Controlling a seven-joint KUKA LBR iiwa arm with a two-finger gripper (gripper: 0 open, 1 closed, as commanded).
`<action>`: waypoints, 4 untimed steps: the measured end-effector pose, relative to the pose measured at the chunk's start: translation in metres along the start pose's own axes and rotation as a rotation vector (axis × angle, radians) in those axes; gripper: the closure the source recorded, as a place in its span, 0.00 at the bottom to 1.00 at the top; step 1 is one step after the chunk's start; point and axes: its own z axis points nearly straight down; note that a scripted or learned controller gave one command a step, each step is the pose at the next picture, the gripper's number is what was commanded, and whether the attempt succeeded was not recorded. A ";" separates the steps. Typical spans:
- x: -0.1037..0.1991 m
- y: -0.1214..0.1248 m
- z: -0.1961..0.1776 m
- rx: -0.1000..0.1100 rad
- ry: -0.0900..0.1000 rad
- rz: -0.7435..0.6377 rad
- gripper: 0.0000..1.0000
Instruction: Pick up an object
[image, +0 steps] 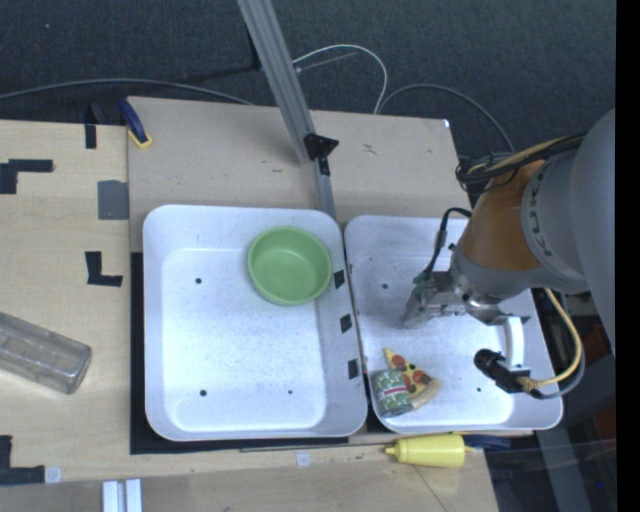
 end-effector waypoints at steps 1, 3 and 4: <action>0.008 -0.003 -0.059 -0.008 -0.002 0.001 1.00; 0.016 -0.002 -0.177 -0.009 -0.002 0.000 1.00; 0.068 0.008 -0.154 -0.001 -0.001 -0.003 1.00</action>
